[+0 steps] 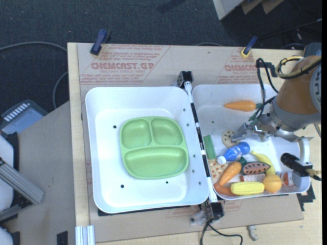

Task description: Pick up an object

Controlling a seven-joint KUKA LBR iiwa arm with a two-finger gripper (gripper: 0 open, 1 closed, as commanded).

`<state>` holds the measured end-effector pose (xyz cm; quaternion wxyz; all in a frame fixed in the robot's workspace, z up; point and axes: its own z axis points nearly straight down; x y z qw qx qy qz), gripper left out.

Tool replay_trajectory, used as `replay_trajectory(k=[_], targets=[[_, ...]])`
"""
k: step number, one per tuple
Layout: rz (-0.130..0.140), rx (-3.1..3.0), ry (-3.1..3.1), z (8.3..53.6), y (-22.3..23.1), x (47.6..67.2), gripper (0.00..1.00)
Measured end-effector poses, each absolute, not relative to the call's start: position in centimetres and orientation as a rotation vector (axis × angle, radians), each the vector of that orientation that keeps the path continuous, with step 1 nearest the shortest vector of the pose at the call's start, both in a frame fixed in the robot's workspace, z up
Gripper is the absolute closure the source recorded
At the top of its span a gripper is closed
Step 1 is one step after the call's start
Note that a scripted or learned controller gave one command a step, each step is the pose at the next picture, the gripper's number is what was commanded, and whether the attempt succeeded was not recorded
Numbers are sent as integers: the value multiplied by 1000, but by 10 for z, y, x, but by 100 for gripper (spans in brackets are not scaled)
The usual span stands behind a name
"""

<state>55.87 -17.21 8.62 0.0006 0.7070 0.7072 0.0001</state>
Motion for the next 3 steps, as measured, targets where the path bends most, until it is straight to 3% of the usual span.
replay_trajectory(k=[1,2,3], targets=[[0,2220,2223,85,-201,657,0],[-14,2226,2231,84,-153,663,0],[-24,2227,2234,93,-154,662,100]])
